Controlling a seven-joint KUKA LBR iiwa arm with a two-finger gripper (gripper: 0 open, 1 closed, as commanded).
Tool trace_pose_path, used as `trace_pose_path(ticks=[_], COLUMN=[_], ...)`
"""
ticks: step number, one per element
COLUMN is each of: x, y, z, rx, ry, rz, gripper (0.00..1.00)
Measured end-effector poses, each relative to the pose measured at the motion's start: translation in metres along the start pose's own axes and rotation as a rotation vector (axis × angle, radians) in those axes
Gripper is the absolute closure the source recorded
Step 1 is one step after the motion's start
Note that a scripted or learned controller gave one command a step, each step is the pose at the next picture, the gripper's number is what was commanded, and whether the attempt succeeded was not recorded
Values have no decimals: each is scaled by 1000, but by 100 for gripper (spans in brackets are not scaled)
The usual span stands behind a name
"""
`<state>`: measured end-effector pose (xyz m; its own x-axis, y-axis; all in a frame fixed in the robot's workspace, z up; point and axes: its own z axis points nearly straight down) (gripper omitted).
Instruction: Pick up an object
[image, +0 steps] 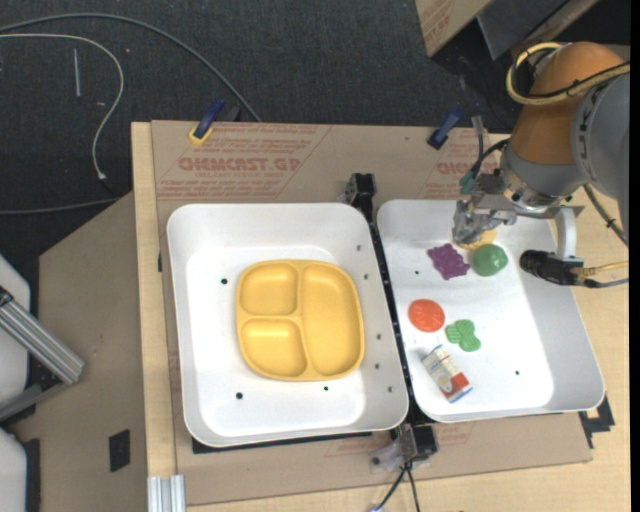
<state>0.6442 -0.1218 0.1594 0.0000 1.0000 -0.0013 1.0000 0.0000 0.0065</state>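
Small red-and-white carton (446, 372) lies nearest, tilted, at front of right bin (560, 370). Just behind it: green leafy piece (463, 335) and orange-red disc (427, 316), side by side, apart. Farther back, purple piece (448, 262) near green ball (489, 261). Yellow item (481, 239) (mostly hidden) sits directly under claw (470, 234), which is lowered over back of right bin; claw state: cannot tell. Left bin (200, 260) carries yellow three-compartment plate (300, 320). Both bins rest on cardboard-covered counter (290, 160).
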Motion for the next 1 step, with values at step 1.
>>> trace_pose_path(ticks=[1], x=[1], y=[5], z=[-66], rx=[-3], ry=[0], rz=[-2], gripper=[100])
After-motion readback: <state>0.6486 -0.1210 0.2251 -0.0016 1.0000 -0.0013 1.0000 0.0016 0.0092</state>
